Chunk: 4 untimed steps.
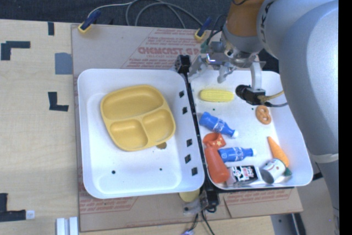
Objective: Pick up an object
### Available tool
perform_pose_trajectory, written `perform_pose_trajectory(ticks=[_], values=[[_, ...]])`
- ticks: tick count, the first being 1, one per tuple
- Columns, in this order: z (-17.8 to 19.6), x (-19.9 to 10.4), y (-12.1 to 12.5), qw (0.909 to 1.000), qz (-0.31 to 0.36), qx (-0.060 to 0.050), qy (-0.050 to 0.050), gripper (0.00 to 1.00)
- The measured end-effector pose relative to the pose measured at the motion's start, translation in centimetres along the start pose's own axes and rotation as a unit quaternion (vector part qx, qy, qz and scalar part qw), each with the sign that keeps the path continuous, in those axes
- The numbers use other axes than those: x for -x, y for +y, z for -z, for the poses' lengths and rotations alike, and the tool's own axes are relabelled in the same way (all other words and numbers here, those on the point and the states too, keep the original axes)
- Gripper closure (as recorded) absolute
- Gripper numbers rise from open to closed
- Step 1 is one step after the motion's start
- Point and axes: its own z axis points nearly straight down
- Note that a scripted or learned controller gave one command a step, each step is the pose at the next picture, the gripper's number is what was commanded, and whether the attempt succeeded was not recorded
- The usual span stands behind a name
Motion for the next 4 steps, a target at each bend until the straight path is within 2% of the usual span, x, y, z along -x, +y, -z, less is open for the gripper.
perform_pose_trajectory(ticks=[1, 2, 3, 4], values=[[0.0, 1.2, -7.8, 1.0, -0.003, -0.003, 0.0, 0.0], [-9.3, 7.5, -12.9, 1.0, -0.006, -0.006, -0.001, 0.0], [-7.0, 8.3, -9.2, 1.0, -0.002, 0.002, -0.001, 0.0], [0.5, 3.6, -4.4, 1.0, 0.001, 0.006, 0.0, 0.0]])
